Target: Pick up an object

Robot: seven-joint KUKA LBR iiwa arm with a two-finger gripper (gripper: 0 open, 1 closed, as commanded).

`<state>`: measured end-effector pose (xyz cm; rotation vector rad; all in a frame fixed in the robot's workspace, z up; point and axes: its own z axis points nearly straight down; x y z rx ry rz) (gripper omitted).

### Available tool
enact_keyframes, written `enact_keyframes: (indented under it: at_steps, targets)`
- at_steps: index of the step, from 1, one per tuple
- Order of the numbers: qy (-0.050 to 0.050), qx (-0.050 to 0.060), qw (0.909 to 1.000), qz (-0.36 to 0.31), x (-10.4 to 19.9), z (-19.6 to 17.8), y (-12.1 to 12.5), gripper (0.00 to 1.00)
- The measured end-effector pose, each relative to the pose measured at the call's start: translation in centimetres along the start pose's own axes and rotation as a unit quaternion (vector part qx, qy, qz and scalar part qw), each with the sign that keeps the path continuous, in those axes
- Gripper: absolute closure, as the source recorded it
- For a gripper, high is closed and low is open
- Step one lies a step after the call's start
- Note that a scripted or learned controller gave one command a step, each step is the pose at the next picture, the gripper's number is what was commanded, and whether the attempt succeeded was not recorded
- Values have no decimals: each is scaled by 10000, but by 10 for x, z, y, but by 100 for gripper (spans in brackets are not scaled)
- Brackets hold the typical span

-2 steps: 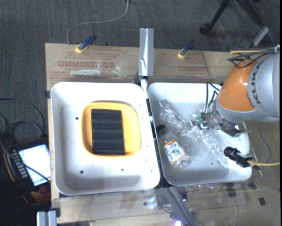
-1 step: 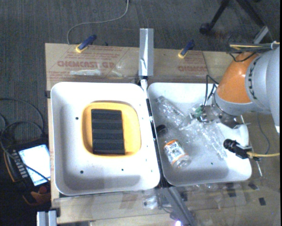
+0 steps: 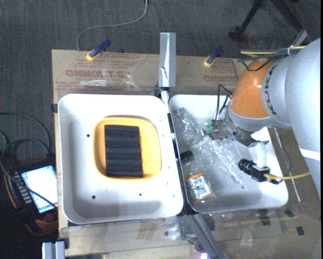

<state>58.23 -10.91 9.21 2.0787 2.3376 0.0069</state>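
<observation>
In the left bin (image 3: 75,161) lies a yellow rectangular object with a black ribbed top (image 3: 123,149). The right bin (image 3: 274,198) holds crumpled clear plastic packaging (image 3: 215,152), a small packet with an orange-brown label (image 3: 200,185) near its front, and a small black piece (image 3: 186,156) by its left wall. The arm's orange band (image 3: 250,99) hangs over the right bin's back half. My gripper (image 3: 218,129) points down and left beneath it, right over the clear packaging, with a small green bit (image 3: 210,127) at its tip.
A black connector with a yellow cable (image 3: 255,169) hangs off the arm over the right bin. A metal post (image 3: 166,61) stands behind the wall where the two bins meet. A lit tablet (image 3: 37,185) lies on the floor to the left.
</observation>
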Motion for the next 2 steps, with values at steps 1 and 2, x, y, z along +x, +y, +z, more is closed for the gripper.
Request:
enact_keyframes:
  at_steps: [1, 2]
  targets:
    - [2, -8, 10000, 4, 0, -9, 1, 100]
    - [35, 59, 9973, -725, 38, -109, 50, 100]
